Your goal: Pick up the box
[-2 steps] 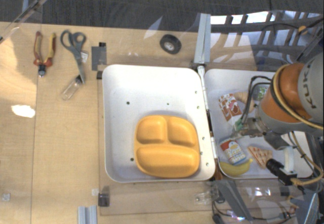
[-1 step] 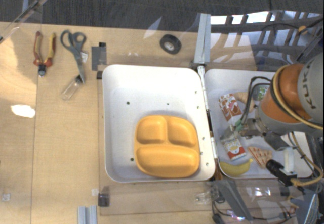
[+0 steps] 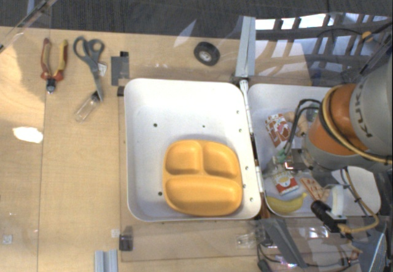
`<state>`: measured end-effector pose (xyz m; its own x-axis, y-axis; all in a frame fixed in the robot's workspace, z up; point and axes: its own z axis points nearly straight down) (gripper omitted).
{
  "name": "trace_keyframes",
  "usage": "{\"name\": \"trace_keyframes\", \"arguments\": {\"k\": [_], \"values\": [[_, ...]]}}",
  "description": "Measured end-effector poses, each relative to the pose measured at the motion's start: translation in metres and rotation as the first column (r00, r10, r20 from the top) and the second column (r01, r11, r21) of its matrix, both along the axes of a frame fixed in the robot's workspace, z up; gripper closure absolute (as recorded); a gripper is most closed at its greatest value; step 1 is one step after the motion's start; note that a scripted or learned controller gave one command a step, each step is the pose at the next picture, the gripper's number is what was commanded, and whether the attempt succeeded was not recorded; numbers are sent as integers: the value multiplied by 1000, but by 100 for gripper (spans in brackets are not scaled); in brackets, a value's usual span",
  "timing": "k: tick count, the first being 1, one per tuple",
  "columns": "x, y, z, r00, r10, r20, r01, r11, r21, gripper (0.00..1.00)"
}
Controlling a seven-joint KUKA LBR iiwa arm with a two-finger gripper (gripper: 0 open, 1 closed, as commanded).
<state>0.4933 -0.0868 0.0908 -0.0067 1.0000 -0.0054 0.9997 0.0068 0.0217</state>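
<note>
I cannot tell the state of my end effector point(image 3: 288, 163). The box point(image 3: 278, 128) lies just beyond it; it looks light, thin cardboard, so I would pinch its narrow sides.

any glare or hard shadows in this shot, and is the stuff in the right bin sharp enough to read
Camera view: sunlight washes out the bench's left edge and streaks a bright patch above the right bin; the yellow tray is evenly lit; the small red-and-white box is soft, its print unreadable, and the arm overhangs that bin.
</note>
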Motion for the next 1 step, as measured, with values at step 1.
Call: {"name": "trace_keyframes", "arguments": {"k": [1], "values": [[3, 0, 11, 1000, 4, 8, -4, 1000, -3, 100]]}}
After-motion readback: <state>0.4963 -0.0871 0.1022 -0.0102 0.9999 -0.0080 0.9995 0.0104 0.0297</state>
